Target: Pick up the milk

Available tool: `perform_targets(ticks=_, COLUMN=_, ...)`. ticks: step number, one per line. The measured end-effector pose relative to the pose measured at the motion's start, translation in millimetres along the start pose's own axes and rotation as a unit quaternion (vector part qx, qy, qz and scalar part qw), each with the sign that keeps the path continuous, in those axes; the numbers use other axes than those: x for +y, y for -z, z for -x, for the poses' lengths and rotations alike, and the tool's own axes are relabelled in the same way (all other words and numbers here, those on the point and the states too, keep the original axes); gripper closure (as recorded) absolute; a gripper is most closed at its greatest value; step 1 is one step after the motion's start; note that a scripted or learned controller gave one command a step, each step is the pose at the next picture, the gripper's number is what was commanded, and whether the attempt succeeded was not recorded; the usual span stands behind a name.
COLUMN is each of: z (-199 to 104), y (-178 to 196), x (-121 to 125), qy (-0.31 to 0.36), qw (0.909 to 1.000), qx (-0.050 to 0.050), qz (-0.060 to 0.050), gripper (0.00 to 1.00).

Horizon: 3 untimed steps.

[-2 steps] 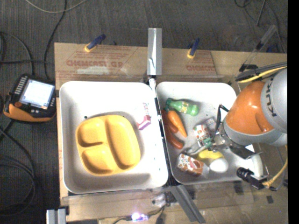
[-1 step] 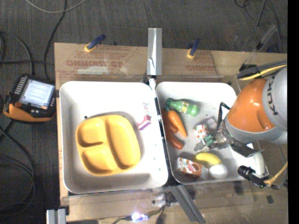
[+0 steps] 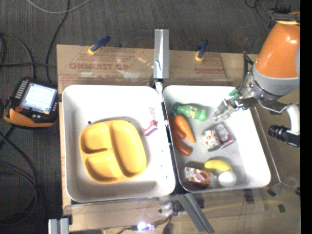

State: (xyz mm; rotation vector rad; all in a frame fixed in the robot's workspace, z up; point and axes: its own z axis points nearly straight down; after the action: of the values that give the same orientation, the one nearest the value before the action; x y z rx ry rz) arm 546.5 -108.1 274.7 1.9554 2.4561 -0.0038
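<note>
The milk is a small white carton with red print, lying on its side in the middle of the right bin. My gripper hangs over the bin's far right part, above and just behind the carton and apart from it. Its fingers point down to the left and stand open with nothing between them. The grey arm with its orange band comes in from the upper right.
In the right bin lie a green bottle, a carrot, a sausage, a banana, a white egg and a red-brown packet. The left bin holds a yellow divided plate and a small pink item.
</note>
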Motion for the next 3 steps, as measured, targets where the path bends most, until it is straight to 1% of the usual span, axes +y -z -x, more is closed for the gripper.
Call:
perform_targets(ticks=1, z=0, y=0, x=0, qy=0.0, qw=1.0, qx=0.0, qz=0.0, gripper=0.0)
perform_targets(ticks=2, z=4, y=-99, x=-66, qy=0.019, qw=0.9998, qx=0.002, qz=-0.002, gripper=0.0)
perform_targets(ticks=3, z=-7, y=-185, x=-3, qy=-0.05, qw=0.9987, qx=-0.001, qz=0.004, gripper=0.0)
